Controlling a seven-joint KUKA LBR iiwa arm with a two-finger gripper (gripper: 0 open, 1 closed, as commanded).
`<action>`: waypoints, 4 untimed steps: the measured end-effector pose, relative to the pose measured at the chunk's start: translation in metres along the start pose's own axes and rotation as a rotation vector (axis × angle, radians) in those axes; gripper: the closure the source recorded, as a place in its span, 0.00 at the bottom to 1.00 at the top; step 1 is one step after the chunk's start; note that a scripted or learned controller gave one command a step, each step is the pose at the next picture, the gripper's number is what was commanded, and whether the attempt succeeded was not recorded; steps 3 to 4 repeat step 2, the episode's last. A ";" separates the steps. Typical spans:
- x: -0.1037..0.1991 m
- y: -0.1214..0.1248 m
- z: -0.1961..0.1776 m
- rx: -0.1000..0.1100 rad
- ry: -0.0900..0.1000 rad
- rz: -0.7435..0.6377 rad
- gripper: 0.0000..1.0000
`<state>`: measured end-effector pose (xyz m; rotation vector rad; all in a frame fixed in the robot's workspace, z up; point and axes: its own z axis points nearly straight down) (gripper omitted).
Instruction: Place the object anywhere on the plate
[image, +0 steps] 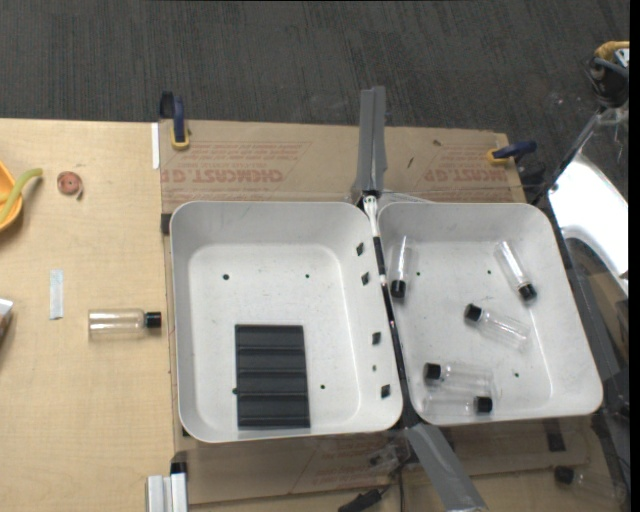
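Along the right edge: a pale curved shape (592, 195), cut off and too partial to identify.
Right bin (450, 300): clear vials (497, 323) with black caps lie flat and scattered. Their see-through bodies are faint against the white floor.
Left bin (270, 260): a dark, ribbed, rectangular plate (270, 376) lies flat near the front wall, well apart from the vials.
Gripper: open or closed cannot be told.

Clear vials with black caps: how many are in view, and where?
6. Five lie in the right bin: far-left, far-right, centre, and two near the front, and. One lies on the bench left of the bins.
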<state>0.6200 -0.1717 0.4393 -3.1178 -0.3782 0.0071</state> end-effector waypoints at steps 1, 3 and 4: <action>-0.033 0.045 -0.001 0.000 -0.001 -0.184 0.00; 0.020 0.026 0.016 0.001 0.000 0.019 0.00; 0.020 0.026 0.016 0.001 0.000 0.019 0.00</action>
